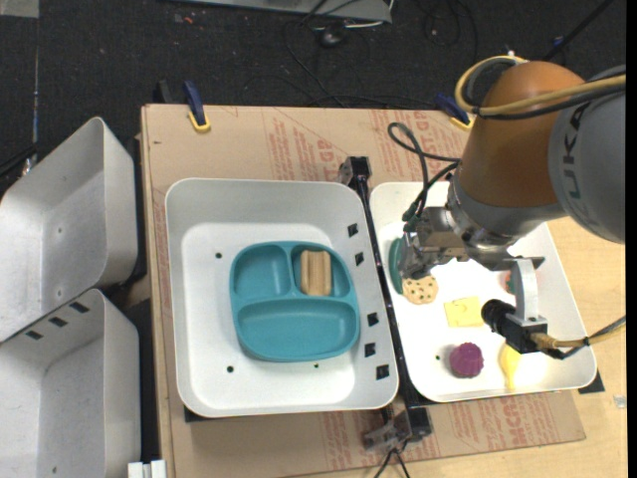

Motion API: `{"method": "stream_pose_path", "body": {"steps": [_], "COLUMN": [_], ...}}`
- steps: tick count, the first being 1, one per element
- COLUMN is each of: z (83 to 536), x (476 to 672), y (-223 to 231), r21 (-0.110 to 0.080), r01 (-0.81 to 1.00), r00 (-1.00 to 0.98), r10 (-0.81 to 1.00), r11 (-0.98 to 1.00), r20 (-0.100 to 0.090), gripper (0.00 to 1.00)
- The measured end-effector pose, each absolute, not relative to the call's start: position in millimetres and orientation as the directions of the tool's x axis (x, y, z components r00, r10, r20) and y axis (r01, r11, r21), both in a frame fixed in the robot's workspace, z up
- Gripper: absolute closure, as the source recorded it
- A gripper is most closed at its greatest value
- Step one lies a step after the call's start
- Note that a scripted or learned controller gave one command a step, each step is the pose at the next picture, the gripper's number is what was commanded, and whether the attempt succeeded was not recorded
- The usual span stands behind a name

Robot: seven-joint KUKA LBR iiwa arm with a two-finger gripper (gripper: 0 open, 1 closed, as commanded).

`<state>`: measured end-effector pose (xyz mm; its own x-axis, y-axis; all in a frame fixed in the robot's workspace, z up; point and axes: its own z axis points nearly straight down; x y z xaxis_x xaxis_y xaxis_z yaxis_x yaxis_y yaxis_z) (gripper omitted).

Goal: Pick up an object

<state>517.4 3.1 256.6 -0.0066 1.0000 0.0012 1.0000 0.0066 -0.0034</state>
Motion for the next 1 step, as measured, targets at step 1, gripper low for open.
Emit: {"method": "stream_pose_path", "body": {"steps": [1], "z": [244.7], "x": [496.4], "y": [47.0], "r21": [-0.003], "r01": [1.000], "r00": [-0.007], "r10": [1.000], "r11": [0.007], "r20": [0.001], "gripper": [1.00]}}
